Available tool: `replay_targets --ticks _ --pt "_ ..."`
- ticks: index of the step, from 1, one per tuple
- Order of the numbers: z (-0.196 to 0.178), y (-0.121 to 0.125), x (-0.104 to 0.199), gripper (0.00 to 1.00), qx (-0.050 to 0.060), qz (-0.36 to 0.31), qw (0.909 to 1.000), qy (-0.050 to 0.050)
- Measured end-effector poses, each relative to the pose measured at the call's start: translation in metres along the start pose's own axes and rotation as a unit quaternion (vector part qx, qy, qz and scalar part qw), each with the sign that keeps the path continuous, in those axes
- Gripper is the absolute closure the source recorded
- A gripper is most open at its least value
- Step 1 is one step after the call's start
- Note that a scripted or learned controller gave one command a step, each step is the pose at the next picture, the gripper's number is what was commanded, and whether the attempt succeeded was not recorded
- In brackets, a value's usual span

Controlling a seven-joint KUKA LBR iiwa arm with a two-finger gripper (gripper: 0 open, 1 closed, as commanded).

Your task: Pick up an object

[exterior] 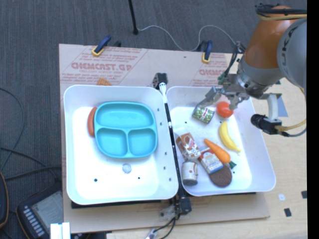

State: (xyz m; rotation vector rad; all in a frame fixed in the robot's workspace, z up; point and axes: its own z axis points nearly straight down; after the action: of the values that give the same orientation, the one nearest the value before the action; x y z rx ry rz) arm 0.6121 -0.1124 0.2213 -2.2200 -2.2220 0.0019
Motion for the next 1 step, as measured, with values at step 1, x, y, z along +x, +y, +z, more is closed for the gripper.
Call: replay_targets --ticks 1 --pt "0.1139 -0.0379 -0.0139 0.00 0.002 0.001 1.0000 0.000"
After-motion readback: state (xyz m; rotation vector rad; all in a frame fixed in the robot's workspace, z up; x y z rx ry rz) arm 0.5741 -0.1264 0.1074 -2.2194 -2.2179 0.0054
